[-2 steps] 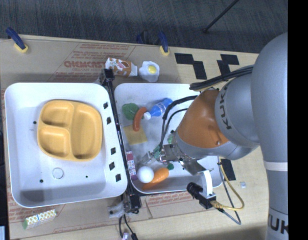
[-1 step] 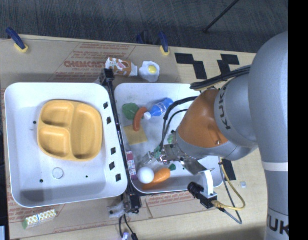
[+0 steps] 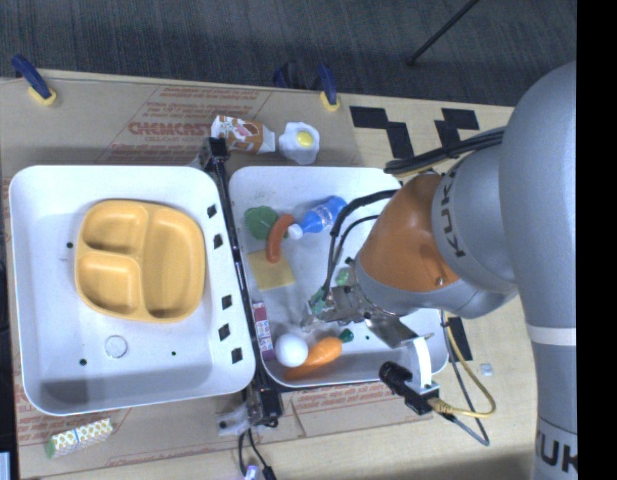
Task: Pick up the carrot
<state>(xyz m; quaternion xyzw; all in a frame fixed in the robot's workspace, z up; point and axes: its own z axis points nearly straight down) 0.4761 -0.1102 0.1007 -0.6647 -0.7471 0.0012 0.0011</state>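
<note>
Carrot point(image 3: 321, 354) lying in the right bin point(image 3: 408, 183), near its front wall, orange, tilted slightly, with a white egg point(image 3: 291, 349) touching its left end. Gripper point(image 3: 333, 306) hangs low just above and behind the carrot, under the orange wrist band point(image 3: 408, 243); whether the fingers are parted or closed cannot be told (wrist and clutter blur them), and nothing is visibly between them. Same bin, further back: a green item point(image 3: 259, 221), a reddish sausage-like piece point(image 3: 277, 238), a blue-capped bottle point(image 3: 323, 213), a yellow block point(image 3: 272, 271). Left bin point(image 3: 38, 298) carries a yellow divided tray point(image 3: 141, 258). On the surface point(image 3: 138, 118) behind the bins, a small carton point(image 3: 238, 133) and a yellow-white object point(image 3: 301, 142), possibly a toy fried egg.
</note>
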